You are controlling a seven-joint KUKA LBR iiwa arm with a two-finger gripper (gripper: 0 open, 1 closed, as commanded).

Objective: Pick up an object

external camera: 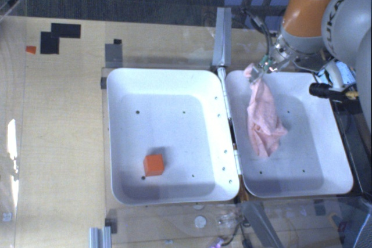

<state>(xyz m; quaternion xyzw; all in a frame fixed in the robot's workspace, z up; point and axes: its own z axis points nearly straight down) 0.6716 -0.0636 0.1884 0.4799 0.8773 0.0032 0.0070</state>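
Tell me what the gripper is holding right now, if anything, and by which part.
The gripper holds the pink crumpled cloth by its top corner; the rest hangs down over the right white bin.

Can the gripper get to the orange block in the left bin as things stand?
Probably not right away: the gripper is shut on the pink cloth, hanging over the right bin. The orange block itself sits alone and uncovered in the left bin.

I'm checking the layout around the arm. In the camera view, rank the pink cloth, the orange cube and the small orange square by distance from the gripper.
1. pink cloth: right bin, hanging at the gripper.
2. orange cube: left bin, lower part.
3. small orange square: on the bench, far left.
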